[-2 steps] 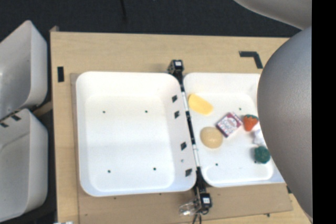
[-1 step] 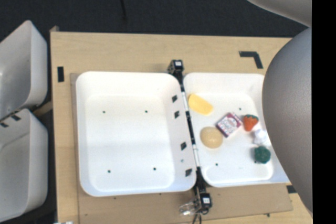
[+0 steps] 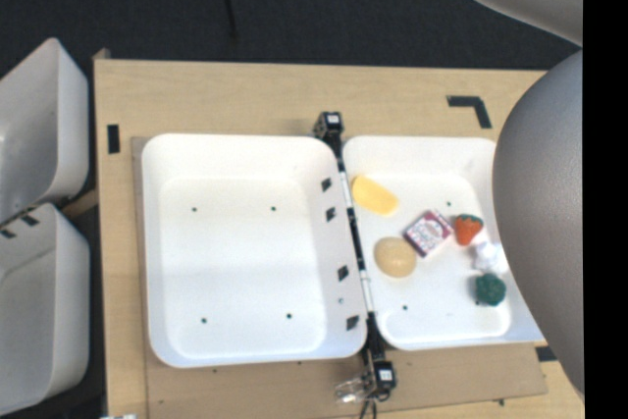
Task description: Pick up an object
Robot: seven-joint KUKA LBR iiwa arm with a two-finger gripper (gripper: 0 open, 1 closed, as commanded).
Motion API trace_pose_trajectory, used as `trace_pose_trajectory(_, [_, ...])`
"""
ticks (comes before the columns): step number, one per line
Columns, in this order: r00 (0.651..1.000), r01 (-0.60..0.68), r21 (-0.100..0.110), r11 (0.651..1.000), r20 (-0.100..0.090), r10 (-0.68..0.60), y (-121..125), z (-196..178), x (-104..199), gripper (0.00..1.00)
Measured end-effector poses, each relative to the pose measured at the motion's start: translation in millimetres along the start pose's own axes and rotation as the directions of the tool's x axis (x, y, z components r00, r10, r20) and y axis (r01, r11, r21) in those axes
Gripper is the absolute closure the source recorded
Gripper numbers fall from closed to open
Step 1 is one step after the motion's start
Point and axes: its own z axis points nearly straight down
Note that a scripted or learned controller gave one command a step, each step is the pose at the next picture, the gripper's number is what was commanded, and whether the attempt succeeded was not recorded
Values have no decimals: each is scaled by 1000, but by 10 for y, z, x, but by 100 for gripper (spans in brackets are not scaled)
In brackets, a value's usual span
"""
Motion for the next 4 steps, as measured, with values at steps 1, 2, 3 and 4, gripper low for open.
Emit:
trace_pose_trajectory(1, [1000,2,-4,1000,1,-2,8,-105,-11,100])
trace_pose_trajectory(2, [1000,4,-12,1000,1,-4,15,-215,-19,100])
trace_pose_trajectory(3, [1000,4,-26,1000,0,-4,27,-326,-27,100])
trace_pose_trajectory(4, [1000,5,-45,999,-4,-6,40,-439,-31,100])
